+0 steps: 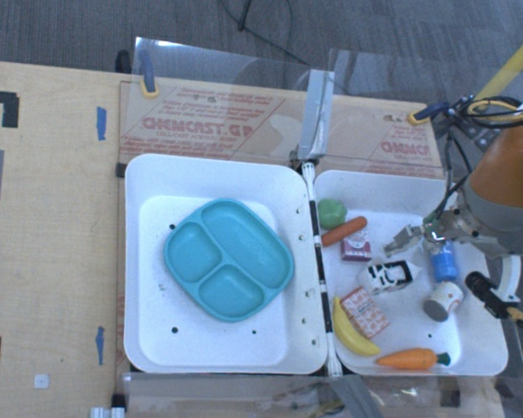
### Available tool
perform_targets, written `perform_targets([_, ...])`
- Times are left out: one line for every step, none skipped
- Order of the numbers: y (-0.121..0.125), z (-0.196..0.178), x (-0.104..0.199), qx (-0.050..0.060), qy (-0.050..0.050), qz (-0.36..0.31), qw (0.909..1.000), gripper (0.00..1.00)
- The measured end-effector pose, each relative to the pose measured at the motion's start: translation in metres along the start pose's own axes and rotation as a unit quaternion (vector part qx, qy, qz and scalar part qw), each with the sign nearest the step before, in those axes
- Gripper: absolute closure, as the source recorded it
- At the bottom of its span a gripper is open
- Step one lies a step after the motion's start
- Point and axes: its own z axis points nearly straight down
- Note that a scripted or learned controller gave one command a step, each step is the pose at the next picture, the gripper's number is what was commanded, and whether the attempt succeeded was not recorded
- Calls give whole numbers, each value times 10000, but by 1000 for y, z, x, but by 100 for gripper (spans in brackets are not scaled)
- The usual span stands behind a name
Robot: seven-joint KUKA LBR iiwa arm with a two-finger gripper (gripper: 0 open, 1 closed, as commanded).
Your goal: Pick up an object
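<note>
My gripper hangs over the upper middle of the right bin, reaching in from the right. Just below it lies a small black-and-white object. A blue bottle lies right of the gripper, with a grey can beneath that. To the gripper's left are a small red box, an orange carrot-like piece and a green ball-like object. Along the bin's front lie a banana, a red-and-white packet and a carrot.
The left bin holds a teal divided plate. A raised divider separates the two bins. Clear plastic panels stand behind them. Cables and the arm's body crowd the right bin's far right side.
</note>
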Motion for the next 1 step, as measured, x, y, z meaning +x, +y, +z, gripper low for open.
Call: perform_targets([15, 9, 55, 69, -119, 1292, 9915, 0])
